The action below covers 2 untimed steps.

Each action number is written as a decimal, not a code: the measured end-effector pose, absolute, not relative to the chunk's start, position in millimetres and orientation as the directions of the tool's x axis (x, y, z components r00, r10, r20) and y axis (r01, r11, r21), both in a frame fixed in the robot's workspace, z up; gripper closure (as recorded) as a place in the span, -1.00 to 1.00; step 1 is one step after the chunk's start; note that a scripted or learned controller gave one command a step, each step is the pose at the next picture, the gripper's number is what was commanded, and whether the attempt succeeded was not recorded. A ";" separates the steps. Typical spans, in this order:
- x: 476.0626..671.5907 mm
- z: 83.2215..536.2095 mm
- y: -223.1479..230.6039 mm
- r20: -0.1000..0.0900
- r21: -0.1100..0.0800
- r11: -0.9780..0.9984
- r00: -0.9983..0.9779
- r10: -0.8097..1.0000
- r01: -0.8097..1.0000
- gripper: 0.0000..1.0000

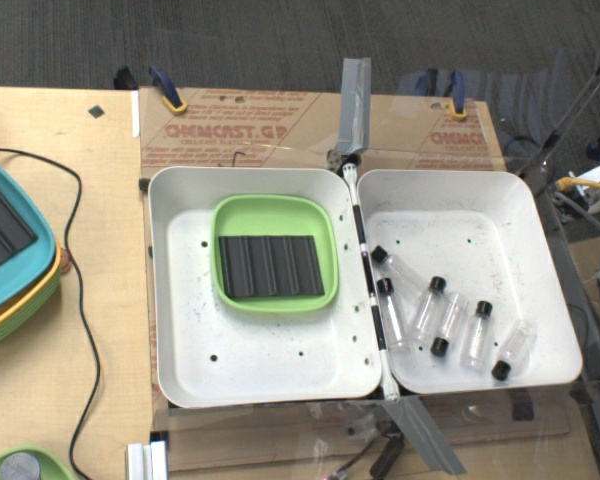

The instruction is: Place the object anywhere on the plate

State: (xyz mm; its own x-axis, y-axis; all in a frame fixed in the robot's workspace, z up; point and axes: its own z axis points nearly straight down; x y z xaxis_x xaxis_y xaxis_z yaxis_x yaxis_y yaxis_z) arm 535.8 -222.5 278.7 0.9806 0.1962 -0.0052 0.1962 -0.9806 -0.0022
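A pale wooden bench (60, 368) carries two white bins side by side over brown cardboard (240, 128), with dark carpet behind; the gripper's state cannot be told. The right bin (545, 268) holds six clear vials with black caps, all lying flat: one (378, 256) near the divider, one (388, 313) along the divider just below it, a close pair (427, 306) (446, 326) in the middle, another (477, 333) just to their right, and the last (513, 353) near the bin's front right corner. None is on the plate (275, 213), a green square dish in the left bin (165, 298) with a dark ribbed insert (270, 266) in its well. Blue clamps (165, 88) pin the cardboard's far edge, a black cable (80, 268) trails across the bench, and stacked teal and yellow trays (10, 253) sit at the left edge
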 end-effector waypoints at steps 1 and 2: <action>512.3 298.6 -222.6 -0.005 -0.002 -0.981 0.981 0.196 0.196 -1.00; 534.5 440.2 -221.9 -0.005 -0.001 -0.979 0.979 0.203 0.203 -1.00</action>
